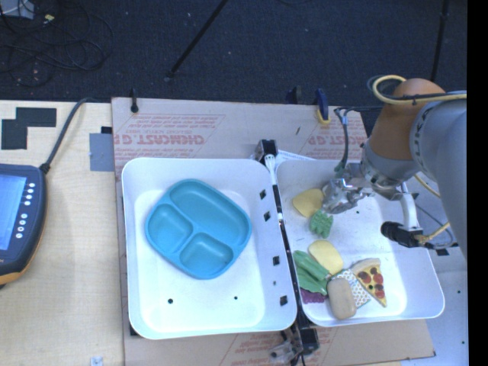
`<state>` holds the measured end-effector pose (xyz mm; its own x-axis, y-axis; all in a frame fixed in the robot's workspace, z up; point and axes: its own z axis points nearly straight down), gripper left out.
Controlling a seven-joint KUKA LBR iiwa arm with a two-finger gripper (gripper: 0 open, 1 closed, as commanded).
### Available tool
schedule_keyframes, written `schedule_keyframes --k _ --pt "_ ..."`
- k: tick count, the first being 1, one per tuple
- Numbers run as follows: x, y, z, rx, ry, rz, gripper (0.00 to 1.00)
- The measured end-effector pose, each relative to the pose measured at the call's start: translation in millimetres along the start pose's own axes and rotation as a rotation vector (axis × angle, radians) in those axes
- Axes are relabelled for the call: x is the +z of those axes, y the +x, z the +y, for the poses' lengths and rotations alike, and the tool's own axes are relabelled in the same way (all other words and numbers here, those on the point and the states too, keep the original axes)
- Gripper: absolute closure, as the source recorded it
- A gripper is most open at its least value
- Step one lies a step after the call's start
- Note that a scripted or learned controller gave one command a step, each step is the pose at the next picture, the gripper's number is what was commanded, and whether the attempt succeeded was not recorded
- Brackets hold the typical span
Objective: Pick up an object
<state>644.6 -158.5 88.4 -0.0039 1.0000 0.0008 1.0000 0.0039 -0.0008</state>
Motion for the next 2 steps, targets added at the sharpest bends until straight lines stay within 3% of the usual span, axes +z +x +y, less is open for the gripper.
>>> schedule_keyframes --k 2 --pt "-141.2 99.1 -64.2 -0.001 -0.002 0.002 1.0"
